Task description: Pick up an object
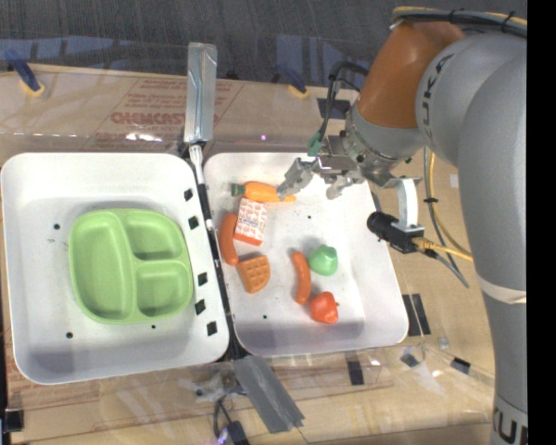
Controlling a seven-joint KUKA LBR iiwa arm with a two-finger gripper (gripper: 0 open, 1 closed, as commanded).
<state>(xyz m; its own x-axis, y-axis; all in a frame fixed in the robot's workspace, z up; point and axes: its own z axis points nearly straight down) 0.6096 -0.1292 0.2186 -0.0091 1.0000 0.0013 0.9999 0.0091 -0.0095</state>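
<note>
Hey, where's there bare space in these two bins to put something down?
Right bin: bare floor along the right side, past the green pepper and red pepper. It is crowded in the middle and left, around the carrot, carton and waffle. Left bin: only a margin around the green tray.

Bright, even overhead light; soft shadows inside the white bins; far bench edge perhaps slightly blurred.
</note>
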